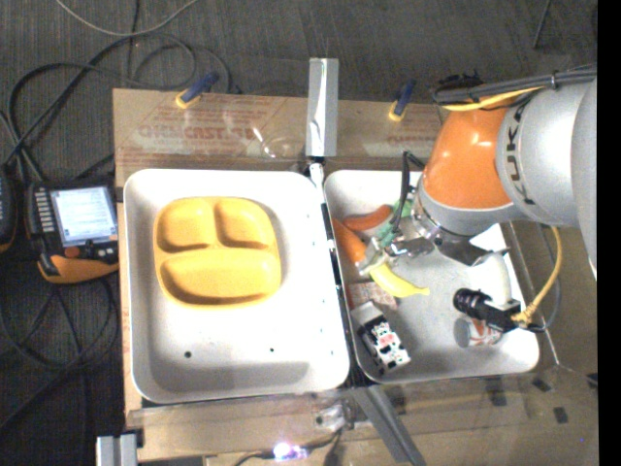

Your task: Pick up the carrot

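A: Where is the carrot [351, 239]?
B: In the right bin [524, 357], against its left wall, beside the banana [396, 281].
A: And the gripper [386, 250]?
B: Just over it, approaching; whether it grips cannot be told. Next, a sure closing.

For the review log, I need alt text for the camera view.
The arm reaches into the right bin, its gripper low beside a carrot and a banana. The left bin holds a yellow tray.

The grey and orange arm [505, 163] covers the far part of the right white bin [524, 352] and one end of the orange carrot [351, 242]; its jaws are hidden.
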`<state>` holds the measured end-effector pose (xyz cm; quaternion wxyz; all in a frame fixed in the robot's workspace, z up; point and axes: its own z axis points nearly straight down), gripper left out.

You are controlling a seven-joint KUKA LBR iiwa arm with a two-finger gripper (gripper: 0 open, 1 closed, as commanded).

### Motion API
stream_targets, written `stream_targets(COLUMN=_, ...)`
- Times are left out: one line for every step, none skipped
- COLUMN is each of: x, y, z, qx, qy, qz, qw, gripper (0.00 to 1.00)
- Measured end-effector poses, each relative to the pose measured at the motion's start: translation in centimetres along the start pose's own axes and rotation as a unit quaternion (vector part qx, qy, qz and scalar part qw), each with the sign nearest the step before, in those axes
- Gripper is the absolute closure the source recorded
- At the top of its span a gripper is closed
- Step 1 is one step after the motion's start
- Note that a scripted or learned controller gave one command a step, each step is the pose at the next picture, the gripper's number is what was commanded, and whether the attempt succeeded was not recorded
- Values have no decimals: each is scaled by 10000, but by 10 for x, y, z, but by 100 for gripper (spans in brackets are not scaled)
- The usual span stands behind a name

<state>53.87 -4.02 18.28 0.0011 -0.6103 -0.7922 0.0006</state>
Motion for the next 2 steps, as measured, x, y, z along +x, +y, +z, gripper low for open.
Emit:
stream_targets(x=10, y=-13, z=0, qx=4, qy=-9, qz=-138, qw=9999, gripper=100)
stream_targets(x=0, y=-58, z=0, qx=9, qy=-5, qz=6, qw=10000, gripper=100)
